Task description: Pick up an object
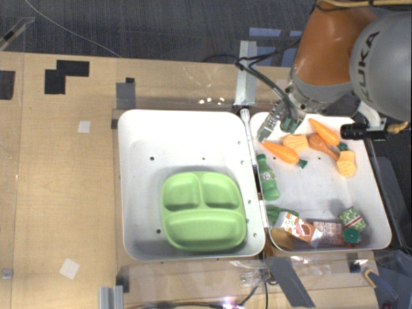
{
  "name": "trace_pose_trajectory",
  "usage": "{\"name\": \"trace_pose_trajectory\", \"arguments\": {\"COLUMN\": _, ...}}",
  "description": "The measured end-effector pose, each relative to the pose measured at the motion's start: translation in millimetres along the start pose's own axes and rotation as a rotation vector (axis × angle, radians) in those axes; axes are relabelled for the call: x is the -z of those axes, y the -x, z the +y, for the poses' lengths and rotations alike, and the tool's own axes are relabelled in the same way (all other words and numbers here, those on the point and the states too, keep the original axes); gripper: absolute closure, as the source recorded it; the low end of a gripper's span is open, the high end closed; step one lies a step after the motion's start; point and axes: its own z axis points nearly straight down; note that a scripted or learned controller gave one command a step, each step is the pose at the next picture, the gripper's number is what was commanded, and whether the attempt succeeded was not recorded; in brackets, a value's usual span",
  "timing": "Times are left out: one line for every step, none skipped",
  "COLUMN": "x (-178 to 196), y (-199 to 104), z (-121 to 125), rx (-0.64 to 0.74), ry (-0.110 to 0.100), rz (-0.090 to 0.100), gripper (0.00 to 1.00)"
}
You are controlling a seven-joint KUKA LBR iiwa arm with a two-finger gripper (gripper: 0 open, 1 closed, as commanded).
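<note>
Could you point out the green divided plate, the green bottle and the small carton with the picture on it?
Green divided plate (pixel 203 210): camera view, on its middle ridge.
Green bottle (pixel 266 180): camera view, on its body.
Small carton (pixel 297 226): camera view, on its printed face.
</note>
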Motion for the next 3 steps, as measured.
{"name": "trace_pose_trajectory", "arguments": {"x": -4, "y": 8, "z": 65, "rx": 0.103, "ry": 0.000, "rz": 0.001, "gripper": 1.00}}
{"name": "trace_pose_trajectory", "arguments": {"x": 49, "y": 34, "z": 29, "rx": -0.075, "ry": 0.000, "rz": -0.004, "gripper": 1.00}}
{"name": "trace_pose_trajectory", "arguments": {"x": 59, "y": 34, "z": 31, "rx": -0.067, "ry": 0.003, "rz": -0.009, "gripper": 1.00}}
